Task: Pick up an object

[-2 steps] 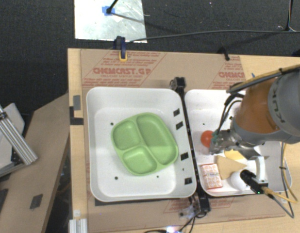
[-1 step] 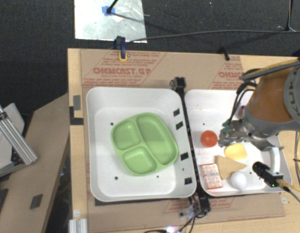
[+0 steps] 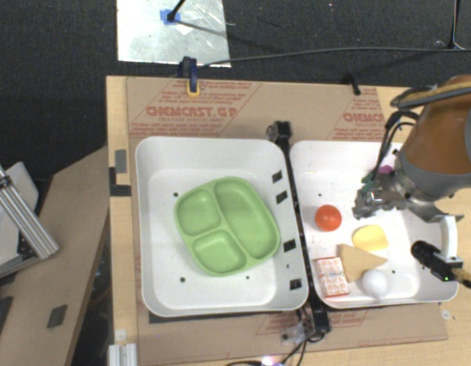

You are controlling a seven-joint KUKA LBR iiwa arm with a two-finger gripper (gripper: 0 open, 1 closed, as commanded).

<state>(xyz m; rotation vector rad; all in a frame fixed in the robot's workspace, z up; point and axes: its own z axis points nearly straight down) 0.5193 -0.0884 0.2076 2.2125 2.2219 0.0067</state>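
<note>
The right bin (image 3: 334, 162) holds several small items. An orange-red ball (image 3: 328, 218) lies near its left wall. A yellow rounded piece (image 3: 370, 238) sits right of it, with a tan wedge (image 3: 361, 261) just below. Toward the front lie a white egg-like ball (image 3: 375, 282) and a red-and-white packet (image 3: 332, 275). My gripper (image 3: 370, 202) hangs low over the bin, just above the yellow piece and to the right of the orange-red ball. Nothing visible is carried by it.
The left bin (image 3: 155, 204) holds a green divided plate (image 3: 225, 225). A black divider with clips (image 3: 290, 204) runs between the bins. The grey and orange arm (image 3: 441, 147) covers the right bin's far right part. A black fitting (image 3: 436, 261) sits at its right front.
</note>
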